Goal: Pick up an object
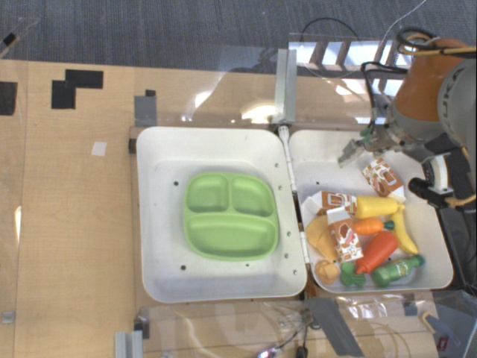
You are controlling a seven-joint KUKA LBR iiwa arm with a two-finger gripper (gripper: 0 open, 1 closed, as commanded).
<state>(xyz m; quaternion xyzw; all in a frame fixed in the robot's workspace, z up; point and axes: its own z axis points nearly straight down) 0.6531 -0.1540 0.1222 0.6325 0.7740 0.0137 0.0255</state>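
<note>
Green divided plate (230,216) sits alone in the left bin (160,274), pretty much centred. Over in the right bin (317,155) all the play food is piled toward the near side: a couple of red-and-white cartons (346,239), a carrot (377,250), a banana (403,230), a green bottle (397,269). One more small carton (381,176) lies apart near the far right corner. Gripper (356,150) hovers just above-left of that carton, fingers spread and nothing between them
</note>
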